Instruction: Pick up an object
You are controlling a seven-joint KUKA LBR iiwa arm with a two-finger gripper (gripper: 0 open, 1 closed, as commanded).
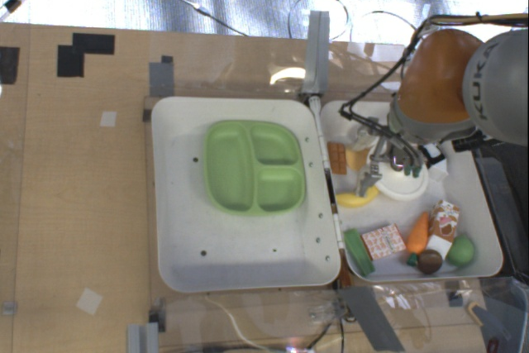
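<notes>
My gripper (391,169) hangs low over the upper middle of the right bin (489,256), under the arm's orange band. It stands open above a white round dish (407,186), with nothing visible between its fingers. A yellow banana (357,198) lies just left of and below the gripper, and a brown waffle-like piece (337,157) sits to its left by the bin wall. Along the bin's front lie a patterned small box (383,241), a dark green lid (359,252), an orange carrot (418,232), a brown round item (429,261), a green lime (462,250) and a red-and-white packet (445,221).
The left bin (178,202) holds a green divided plate (254,166). A grey post (316,54) stands behind the wall between the two bins. Cables loop behind the right bin. The arm's bulk covers that bin's upper right corner.
</notes>
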